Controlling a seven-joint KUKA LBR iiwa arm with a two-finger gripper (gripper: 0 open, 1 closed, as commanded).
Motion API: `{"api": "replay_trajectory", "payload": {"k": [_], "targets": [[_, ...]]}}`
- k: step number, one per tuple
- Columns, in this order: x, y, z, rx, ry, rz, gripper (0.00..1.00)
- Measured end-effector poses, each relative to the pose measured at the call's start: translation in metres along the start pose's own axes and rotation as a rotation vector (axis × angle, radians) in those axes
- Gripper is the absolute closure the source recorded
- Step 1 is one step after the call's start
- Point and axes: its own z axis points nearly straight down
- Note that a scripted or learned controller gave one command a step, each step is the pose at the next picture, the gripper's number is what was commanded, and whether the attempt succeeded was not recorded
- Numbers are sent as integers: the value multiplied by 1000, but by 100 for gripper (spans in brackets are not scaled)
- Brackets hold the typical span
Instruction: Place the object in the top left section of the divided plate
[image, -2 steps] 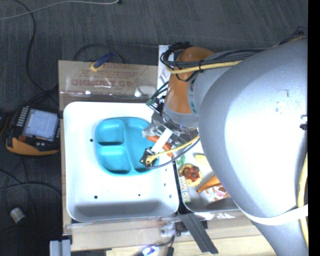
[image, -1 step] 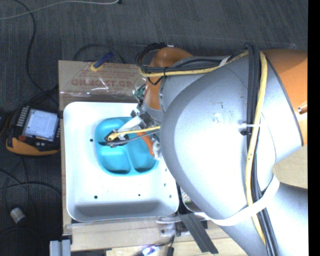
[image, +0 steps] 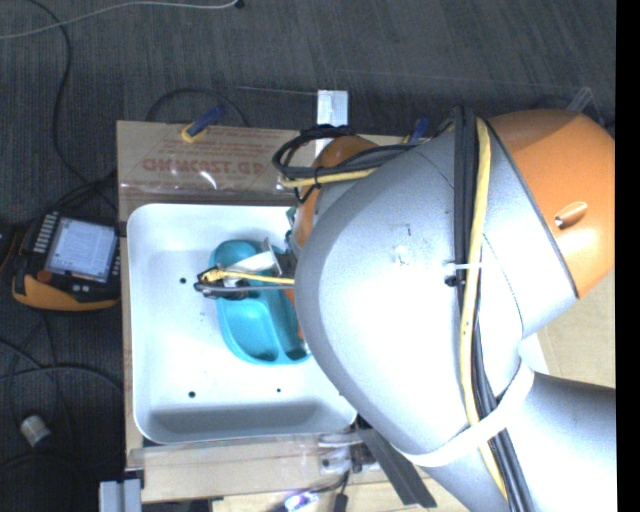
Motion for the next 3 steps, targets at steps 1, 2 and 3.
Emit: {"api": "replay_trajectory", "payload": {"k": [1,2,3], "targets": [[-76,-20,-2,-3,-3,1,100],[-13,-23,7,2,-23,2,100],[-13,-106,-24,0,-35,-178,100]]}}
